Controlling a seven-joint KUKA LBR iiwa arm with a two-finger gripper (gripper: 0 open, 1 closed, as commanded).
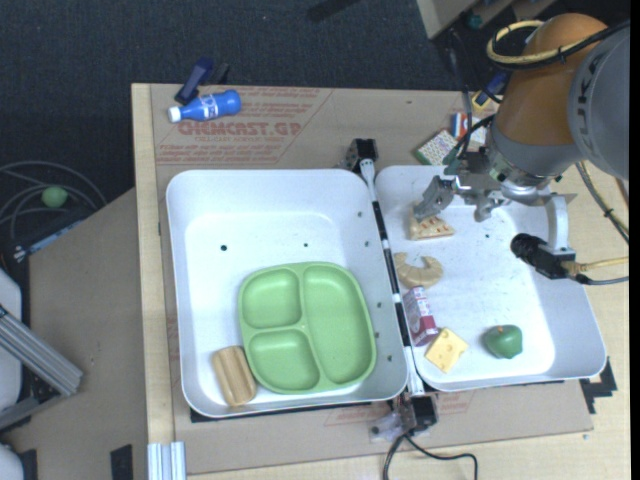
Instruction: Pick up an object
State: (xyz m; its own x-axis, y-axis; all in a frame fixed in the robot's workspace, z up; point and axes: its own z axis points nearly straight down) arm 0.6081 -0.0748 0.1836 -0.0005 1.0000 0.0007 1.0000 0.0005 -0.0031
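My gripper point(461, 202) hangs over the back of the right bin point(575, 313), its two grey fingers spread open with nothing between them. Just below its left finger point(432, 199) lies a tan ridged cracker point(430, 230). Further forward in the same bin are a pale curved pastry piece point(418, 270), a dark red packet point(421, 317), a yellow cheese wedge point(446, 349) and a green round fruit point(503, 341).
The left bin point(200, 218) holds a green divided plate point(304, 326) and a tan bread piece point(233, 375) at its front left corner. A blue and white bottle point(205, 106) lies on the bench behind the bins. A black cable connector point(540, 255) hangs over the right bin.
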